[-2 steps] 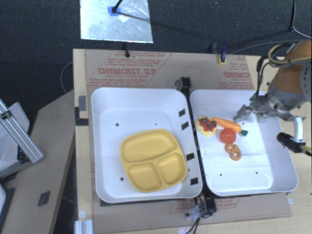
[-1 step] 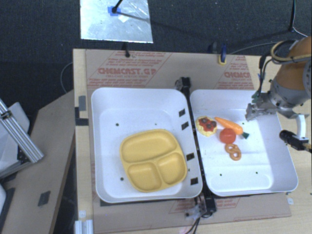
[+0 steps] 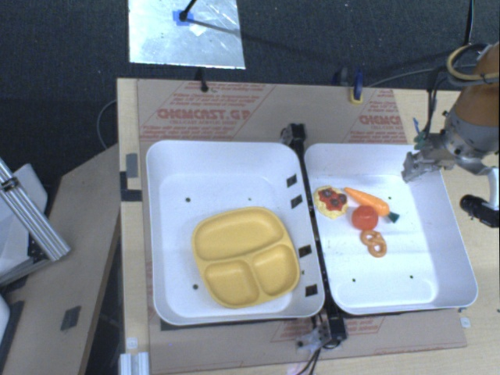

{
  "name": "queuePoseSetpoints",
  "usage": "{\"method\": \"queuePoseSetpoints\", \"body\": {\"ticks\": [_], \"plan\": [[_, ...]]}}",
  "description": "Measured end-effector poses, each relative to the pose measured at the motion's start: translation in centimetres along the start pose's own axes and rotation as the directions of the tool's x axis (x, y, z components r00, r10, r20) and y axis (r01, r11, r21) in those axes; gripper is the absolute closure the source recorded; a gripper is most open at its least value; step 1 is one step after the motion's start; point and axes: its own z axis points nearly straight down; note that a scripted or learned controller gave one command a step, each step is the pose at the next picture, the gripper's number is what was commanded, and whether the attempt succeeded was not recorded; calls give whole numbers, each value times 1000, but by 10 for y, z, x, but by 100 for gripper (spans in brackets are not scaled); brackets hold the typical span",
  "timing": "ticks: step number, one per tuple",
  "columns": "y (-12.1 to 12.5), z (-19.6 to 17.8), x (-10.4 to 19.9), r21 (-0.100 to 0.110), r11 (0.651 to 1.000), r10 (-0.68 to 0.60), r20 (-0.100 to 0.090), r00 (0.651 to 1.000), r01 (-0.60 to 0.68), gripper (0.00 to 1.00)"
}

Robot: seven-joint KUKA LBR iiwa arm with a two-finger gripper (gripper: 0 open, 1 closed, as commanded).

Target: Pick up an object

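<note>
Several toy foods lie in the right bin (image 3: 437, 233): a small pizza slice (image 3: 331, 201), an orange carrot (image 3: 367, 201), a red tomato (image 3: 365, 217) and a pretzel (image 3: 374, 243). My gripper (image 3: 418, 165) hangs over the bin's far right corner, well to the right of and beyond the carrot. Nothing shows between its fingertips. The arm's orange band sits above it at the right edge.
The left bin (image 3: 168, 209) holds a yellow three-compartment tray (image 3: 245, 255). A black divider with clips runs between the bins (image 3: 306, 209). A shiny metal sheet (image 3: 186, 22) lies beyond the bench. Cables trail at the upper right.
</note>
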Motion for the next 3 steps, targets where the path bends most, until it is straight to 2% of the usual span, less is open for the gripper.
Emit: {"method": "queuePoseSetpoints", "body": {"ticks": [1, 3], "plan": [[2, -52, 0, -1, 1000, -1, 0, 1000, 1, 100], [7, -57, 119, 5, 1000, -5, -4, 1000, 5, 100]]}}
